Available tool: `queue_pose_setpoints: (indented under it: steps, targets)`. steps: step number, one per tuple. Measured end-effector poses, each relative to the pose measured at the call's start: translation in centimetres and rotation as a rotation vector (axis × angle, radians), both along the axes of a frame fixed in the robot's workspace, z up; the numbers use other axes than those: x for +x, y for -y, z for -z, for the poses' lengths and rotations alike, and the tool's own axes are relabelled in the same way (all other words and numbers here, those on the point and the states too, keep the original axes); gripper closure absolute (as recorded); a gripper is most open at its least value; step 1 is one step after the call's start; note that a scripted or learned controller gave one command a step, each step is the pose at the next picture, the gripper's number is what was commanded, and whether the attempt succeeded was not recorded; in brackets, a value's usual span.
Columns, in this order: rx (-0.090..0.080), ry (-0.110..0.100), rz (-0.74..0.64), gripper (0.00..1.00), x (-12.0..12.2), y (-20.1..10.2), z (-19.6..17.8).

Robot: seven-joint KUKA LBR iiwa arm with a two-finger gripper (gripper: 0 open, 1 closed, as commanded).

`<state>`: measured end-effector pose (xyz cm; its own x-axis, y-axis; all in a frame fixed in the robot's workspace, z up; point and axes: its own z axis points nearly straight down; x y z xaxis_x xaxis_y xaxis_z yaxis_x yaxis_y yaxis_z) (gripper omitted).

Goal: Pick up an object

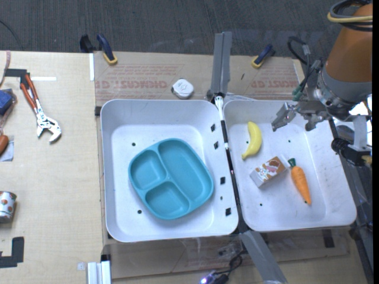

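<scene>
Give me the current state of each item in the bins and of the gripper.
Banana: lying in the right bin, untouched.
Small carton: lying tilted beside the carrot, not held.
Carrot: lying flat, green top toward the back.
Blue divided plate: flat in the left bin, compartments bare.
Gripper: over the right bin's back part, holding nothing.

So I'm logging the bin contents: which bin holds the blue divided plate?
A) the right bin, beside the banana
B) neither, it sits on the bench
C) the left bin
C: the blue divided plate lies in the left bin, while the banana, carton and carrot lie in the right bin.
</scene>
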<state>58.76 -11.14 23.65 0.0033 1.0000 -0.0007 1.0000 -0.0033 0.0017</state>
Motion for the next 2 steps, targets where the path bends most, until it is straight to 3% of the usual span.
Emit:
queue_pose_setpoints:
  steps: [1,2]
  targets:
    - [0.0,-0.005,-0.05,0.0,-5.3,-7.3,4.1]
    - [0.0,-0.005,-0.109,0.0,-11.0,-13.9,4.6]
